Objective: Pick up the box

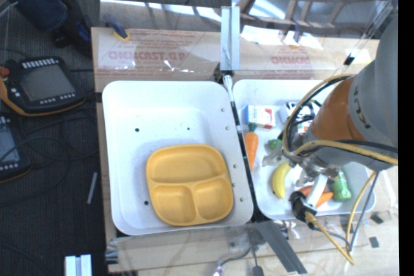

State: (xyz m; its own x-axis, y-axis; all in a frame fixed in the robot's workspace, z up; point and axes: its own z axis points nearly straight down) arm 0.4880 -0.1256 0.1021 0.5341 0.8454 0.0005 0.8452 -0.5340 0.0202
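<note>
Box lay untouched at 12 o'clock in the right bin, near the back wall, well apart from the gripper. Gripper hung low at 5 o'clock in that bin, over small toys; could not tell whether clenched or released, wrist and cables in the way. Nothing seen between it and the box. Judged as early: box not yet grasped, not yet lifted; reach toward 11 o'clock, closing and lifting all left to do.

Outward from the gripper: one banana just at 9 o'clock, one carrot beyond at 10 o'clock, one green piece at 3 o'clock. Farther at 9 o'clock, one left bin with one yellow tray, three compartments. Two bins counted, one box.
</note>
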